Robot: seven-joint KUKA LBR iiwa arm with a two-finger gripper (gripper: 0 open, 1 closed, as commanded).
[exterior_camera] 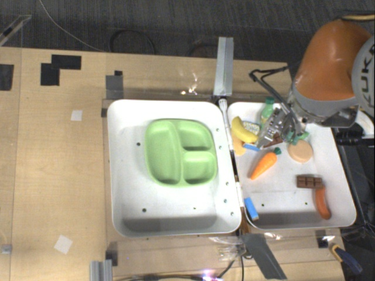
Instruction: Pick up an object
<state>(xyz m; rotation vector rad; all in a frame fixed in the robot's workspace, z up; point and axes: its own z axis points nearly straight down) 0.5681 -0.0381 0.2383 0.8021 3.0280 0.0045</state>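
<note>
The toys lie loose in the right bin (345, 174), spread for a one-by-one pick; the left bin (123, 157) holds a green tray (179, 151). The claw (280, 129) hangs low near that bin's far edge, grip unclear. The carrot (263, 164) lies just beside it, toward the counter's near edge.

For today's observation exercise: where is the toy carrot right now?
The carrot lies in the right bin, near its middle, just below the gripper and right of the banana.
</note>
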